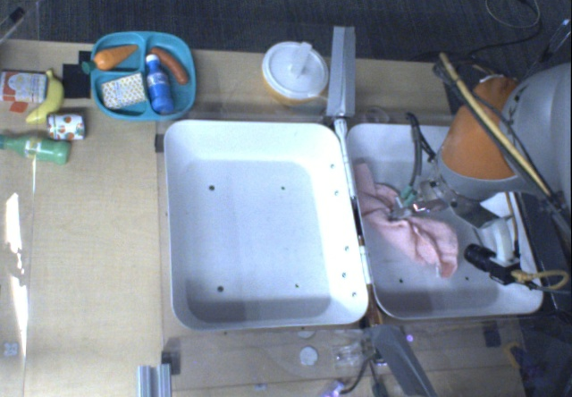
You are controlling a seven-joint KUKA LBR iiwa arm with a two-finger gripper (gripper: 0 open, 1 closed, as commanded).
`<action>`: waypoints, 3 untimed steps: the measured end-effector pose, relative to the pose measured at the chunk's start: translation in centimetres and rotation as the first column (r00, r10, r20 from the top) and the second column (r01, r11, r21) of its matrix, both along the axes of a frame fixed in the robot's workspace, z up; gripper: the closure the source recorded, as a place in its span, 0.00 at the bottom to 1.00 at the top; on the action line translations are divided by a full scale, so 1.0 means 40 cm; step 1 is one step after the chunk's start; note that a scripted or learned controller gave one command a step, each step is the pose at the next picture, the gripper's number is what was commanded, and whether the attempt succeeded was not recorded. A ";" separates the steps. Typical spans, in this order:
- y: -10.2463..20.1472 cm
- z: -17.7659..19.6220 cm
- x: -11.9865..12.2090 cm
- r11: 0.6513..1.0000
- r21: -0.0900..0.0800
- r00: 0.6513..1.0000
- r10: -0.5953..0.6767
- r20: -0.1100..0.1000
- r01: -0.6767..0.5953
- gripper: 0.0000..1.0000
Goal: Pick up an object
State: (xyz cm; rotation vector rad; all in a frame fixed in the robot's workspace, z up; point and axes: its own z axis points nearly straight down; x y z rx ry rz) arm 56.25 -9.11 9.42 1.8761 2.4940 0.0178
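1. Clutter lies at the far left of the bench: a red and white carton, a banana, a small printed can and a green bottle on its side.
2. Just beyond them sits a blue divided tray holding toy food and a blue bottle.
3. Left bin, white and shallow, shows only its bare floor.
4. Behind the gap between the bins stands a white lidded cup on a yellow base.
5. Right bin holds a pink cloth, crumpled and spread from the bin's left wall toward its middle.
6. Above the cloth's upper part, the gripper points down and appears to touch the fabric; whether it is clenched on the cloth or released cannot be told.
7. Grey arm with its orange band reaches in from the right edge.
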 end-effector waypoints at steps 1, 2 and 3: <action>-0.005 -0.002 -0.001 1.000 -0.003 1.000 -0.003 0.000 0.003 0.00; 0.003 0.027 0.003 1.000 0.003 1.000 0.000 0.002 0.000 1.00; -0.145 0.109 0.081 1.000 0.002 1.000 0.001 -0.019 -0.001 1.00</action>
